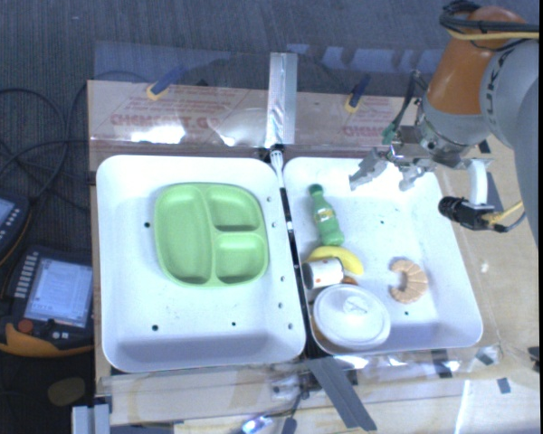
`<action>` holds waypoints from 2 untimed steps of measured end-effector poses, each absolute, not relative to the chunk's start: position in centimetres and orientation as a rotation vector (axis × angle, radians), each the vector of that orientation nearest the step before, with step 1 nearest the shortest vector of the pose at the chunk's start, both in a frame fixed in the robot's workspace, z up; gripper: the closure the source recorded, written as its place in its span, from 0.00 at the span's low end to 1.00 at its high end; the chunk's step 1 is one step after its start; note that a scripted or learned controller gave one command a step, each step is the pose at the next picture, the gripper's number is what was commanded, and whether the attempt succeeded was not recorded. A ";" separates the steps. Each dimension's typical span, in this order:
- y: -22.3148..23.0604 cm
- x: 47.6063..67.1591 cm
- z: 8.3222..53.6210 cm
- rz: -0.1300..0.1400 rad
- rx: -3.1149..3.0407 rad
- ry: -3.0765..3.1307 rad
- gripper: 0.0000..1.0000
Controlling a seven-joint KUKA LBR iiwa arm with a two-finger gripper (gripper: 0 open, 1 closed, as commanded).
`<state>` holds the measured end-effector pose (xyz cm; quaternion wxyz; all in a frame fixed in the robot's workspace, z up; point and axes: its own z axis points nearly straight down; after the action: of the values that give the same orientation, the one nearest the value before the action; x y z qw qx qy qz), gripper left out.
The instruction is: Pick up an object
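My gripper hangs over the far edge of the right bin, fingers spread open with nothing between them. A green bottle lies in that bin's left part, below and left of the gripper. Beside it toward the front sit a yellow banana, a small white cup and a white lidded bowl. A tan croissant-like pastry rests further right in the bin.
The left bin holds a green divided plate. A metal divider post stands at the back between the bins. Clear plastic sheets and clamps line the back edge. Cables and a pendant lie on the floor at left.
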<state>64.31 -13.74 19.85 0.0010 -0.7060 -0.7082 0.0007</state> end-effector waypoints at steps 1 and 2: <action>-11.3 62.8 10.2 -0.001 -2.099 -2.338 0.00; -10.9 61.1 9.0 -0.009 -2.125 -2.331 0.00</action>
<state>61.11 -10.89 9.01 -0.0064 -0.6736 -0.7391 -0.0027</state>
